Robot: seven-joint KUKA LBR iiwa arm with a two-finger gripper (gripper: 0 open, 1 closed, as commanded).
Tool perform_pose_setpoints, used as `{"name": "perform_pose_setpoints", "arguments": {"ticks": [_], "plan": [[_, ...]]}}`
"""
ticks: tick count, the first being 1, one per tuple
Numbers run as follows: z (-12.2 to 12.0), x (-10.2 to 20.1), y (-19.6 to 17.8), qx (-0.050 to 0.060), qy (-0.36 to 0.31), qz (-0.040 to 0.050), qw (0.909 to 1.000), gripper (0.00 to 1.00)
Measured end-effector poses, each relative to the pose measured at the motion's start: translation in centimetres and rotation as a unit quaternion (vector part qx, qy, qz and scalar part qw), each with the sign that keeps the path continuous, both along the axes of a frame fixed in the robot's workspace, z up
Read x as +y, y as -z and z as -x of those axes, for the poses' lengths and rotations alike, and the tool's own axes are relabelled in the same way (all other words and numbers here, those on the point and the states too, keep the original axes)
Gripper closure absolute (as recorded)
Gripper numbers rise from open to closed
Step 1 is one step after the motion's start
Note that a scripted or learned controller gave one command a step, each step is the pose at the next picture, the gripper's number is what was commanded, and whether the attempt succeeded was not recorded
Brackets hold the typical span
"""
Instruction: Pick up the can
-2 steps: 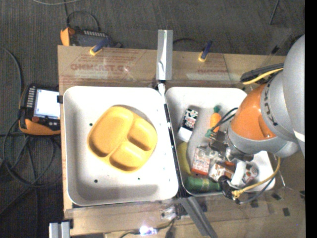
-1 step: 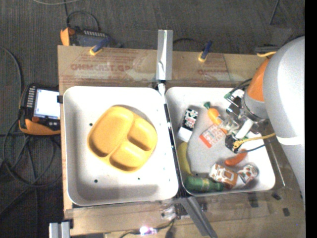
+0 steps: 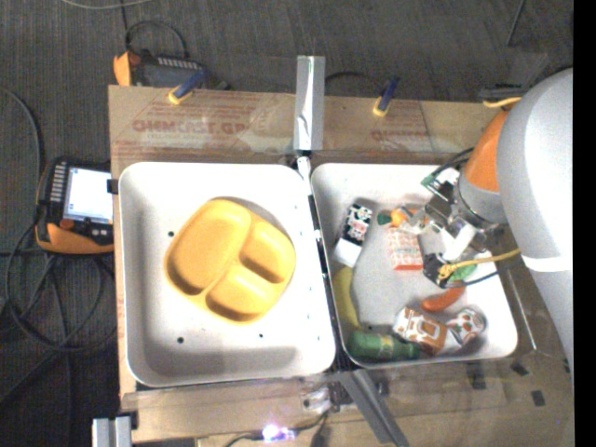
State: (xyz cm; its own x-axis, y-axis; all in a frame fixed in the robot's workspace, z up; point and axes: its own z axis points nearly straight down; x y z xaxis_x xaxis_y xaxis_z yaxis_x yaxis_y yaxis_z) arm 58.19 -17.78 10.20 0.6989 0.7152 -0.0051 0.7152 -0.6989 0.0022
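A small can (image 3: 467,325) with a red, white and brown print lies on its side near the front right corner of the right bin (image 3: 507,343). My gripper (image 3: 445,234) hangs over the right side of that bin, further back than the can and apart from it. The wrist and its fittings cover the tip, so nothing shows as held.
The right bin also holds a black-and-white carton (image 3: 357,222), an orange-and-white packet (image 3: 403,248), a banana (image 3: 345,296), a green bottle (image 3: 382,345), an orange-and-white pack (image 3: 419,329) and a red pepper (image 3: 443,298). A yellow divided plate (image 3: 231,257) lies in the left bin (image 3: 140,343).
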Motion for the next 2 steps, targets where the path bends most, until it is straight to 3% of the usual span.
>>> {"name": "perform_pose_setpoints", "arguments": {"ticks": [1,2], "plan": [[0.1,0.0,-0.9,0.002,-0.001,0.0023,1.0000,1.00],[-5.8,-3.5,1.3,-0.004,0.192,-0.0006,0.9814,1.00]]}}
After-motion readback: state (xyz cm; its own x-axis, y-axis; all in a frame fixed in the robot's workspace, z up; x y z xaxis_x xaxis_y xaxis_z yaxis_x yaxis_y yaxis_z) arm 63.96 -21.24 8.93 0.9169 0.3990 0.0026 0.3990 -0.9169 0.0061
